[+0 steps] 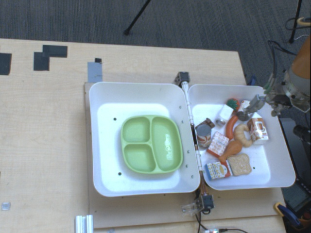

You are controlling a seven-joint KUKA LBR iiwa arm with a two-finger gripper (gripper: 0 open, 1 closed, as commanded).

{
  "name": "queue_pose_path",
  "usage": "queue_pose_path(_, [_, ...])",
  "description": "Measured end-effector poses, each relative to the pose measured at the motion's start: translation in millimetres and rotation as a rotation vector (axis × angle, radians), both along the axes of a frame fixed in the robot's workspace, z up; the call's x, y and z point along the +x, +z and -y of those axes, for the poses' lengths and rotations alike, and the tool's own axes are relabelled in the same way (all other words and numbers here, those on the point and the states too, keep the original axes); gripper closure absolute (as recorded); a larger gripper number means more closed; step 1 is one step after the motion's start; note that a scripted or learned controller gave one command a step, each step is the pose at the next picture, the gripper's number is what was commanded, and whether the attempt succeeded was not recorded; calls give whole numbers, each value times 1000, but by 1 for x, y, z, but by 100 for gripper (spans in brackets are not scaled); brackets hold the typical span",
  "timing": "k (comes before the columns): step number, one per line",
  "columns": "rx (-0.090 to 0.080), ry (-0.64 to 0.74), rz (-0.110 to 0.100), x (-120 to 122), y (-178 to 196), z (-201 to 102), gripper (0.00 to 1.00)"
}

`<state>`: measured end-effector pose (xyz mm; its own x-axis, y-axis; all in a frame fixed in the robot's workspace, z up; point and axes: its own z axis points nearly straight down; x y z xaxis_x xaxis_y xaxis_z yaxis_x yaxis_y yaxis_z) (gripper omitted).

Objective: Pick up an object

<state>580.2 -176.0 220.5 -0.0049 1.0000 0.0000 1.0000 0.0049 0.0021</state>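
Single fixed overhead camera, slanted down, both bins (pixel 97 130) in frame.

A pale wooden bench (pixel 43 130) stands on dark grey carpet (pixel 97 8), crossed by a black tripod leg (pixel 143 9).

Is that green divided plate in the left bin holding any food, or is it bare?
Bare. The green divided plate shows only smooth green in all three compartments; the toy food lies in the right bin.

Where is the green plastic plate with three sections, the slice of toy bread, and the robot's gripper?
Green plastic plate with three sections (pixel 151 145), camera view, on the ridge between its sections.
Slice of toy bread (pixel 239 164), camera view, middle of its speckled face.
Gripper (pixel 250 109), camera view, between its fingertips.
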Motion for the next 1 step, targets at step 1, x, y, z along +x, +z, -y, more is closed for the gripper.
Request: queue_pose_path(1, [-12,-1,24,17,-112,21,0])
